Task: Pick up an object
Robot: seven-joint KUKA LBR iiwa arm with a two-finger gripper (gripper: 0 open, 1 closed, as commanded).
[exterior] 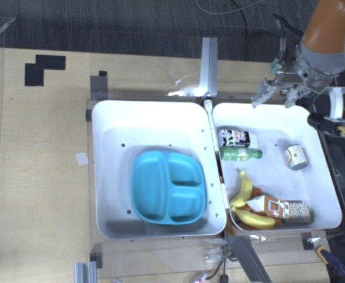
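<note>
Bench top (37,175): pale wood-grain surface, black square markings (43,68) near its far left corner. Floor (113,10) beyond: dark ribbed carpet, a thin light cable (231,3) looped on it. Upright grey metal post (209,66) at the bench's far edge.

My arm (331,22) reaches in from the upper right, its orange band above the wrist. My hand (274,98) hangs low at the far end, fingers (261,96) spread apart and pointing down-left, with nothing between them
</note>
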